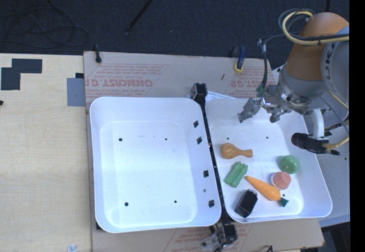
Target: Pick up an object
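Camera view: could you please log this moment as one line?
pincer: above right bin, far end | holding: nothing | carrot: untouched

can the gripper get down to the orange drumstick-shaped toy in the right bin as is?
Probably yes. The gripper hangs over the right bin, up-view of the orange drumstick-shaped toy, which lies apart from the green piece and carrot; nothing covers it.

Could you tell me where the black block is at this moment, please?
The black block lies in the right bin, near its front edge, just below the green piece and left of the carrot.
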Controlling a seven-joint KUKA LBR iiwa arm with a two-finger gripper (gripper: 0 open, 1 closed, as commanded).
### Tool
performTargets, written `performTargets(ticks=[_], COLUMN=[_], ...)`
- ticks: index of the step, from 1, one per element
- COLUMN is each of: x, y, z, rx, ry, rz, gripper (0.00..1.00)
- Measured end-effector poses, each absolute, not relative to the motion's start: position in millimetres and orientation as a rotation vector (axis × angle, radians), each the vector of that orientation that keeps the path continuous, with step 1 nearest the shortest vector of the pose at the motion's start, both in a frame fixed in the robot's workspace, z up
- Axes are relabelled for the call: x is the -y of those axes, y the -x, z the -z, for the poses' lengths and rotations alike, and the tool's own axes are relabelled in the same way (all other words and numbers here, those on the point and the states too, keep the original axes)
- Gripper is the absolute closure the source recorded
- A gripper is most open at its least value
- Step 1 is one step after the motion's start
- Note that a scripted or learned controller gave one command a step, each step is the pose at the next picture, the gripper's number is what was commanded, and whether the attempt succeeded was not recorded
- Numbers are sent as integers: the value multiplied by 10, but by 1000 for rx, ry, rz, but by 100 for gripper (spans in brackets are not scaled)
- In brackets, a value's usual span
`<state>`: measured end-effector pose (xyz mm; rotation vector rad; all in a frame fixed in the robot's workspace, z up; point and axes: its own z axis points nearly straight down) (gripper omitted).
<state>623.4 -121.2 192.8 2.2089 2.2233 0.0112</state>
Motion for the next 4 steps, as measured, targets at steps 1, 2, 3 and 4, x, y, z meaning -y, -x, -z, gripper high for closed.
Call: performTargets(ticks=[1,2,3,4], x=[1432,1416,283,-423], y=[-5710,-5721,-6197,-6419], z=[-3245,-3256,-3714,-4462], rx=[-2211,-2224,-2234,-2229], ry=[-2221,-2222,-2207,-2210], rz=[-6,4,-8,-9], gripper=[0,100,100,100])
